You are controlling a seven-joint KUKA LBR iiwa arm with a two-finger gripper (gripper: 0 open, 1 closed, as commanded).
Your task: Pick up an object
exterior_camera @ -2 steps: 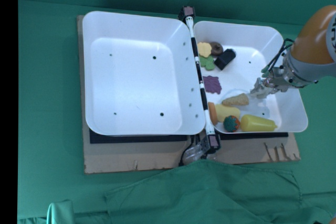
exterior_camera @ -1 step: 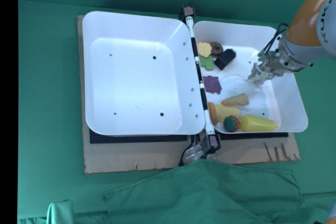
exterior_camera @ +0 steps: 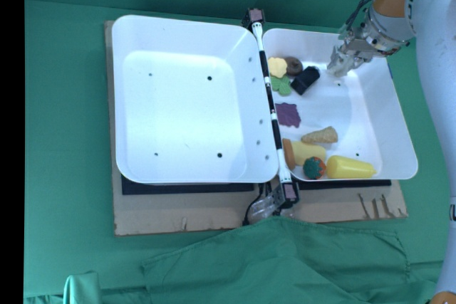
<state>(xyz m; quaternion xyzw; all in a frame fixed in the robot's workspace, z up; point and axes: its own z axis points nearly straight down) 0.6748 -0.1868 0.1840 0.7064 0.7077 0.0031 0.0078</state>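
My gripper (exterior_camera: 340,67) hangs over the far part of the right bin (exterior_camera: 385,103), to the right of a black block (exterior_camera: 305,79); nothing shows between its fingers. Along the bin's left side lie a yellow flower-shaped piece (exterior_camera: 277,67), a brown ring (exterior_camera: 293,66), a green piece (exterior_camera: 281,86) and a flat purple piece (exterior_camera: 288,114). Toward the near edge lie a tan cone (exterior_camera: 320,135), a yellow-orange wedge (exterior_camera: 302,152), a small red-green ball (exterior_camera: 314,167) and a yellow pepper-like toy (exterior_camera: 348,167).
The left bin (exterior_camera: 142,53) stands beside the right one, with a black-and-white divider bar (exterior_camera: 269,100) between them. Both rest on a cardboard sheet (exterior_camera: 185,213). Green cloth (exterior_camera: 285,260) is bunched at the front. The arm (exterior_camera: 427,3) enters from the upper right.
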